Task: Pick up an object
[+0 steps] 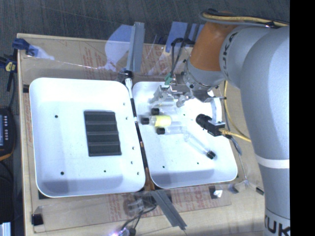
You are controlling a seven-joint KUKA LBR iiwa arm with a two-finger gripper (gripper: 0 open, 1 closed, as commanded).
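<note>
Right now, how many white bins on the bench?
2. The left bin holds a dark ribbed block; the right bin sits beside it, under the gripper, with small items.

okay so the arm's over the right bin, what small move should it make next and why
Probably lower a little toward the yellow-capped object. The gripper hangs at the right bin's back edge, just above that cluster, with nothing visibly between its fingers.

One fixed camera looks down at a slant on both bins (78, 85), arm (256, 82) entering from the right
</note>
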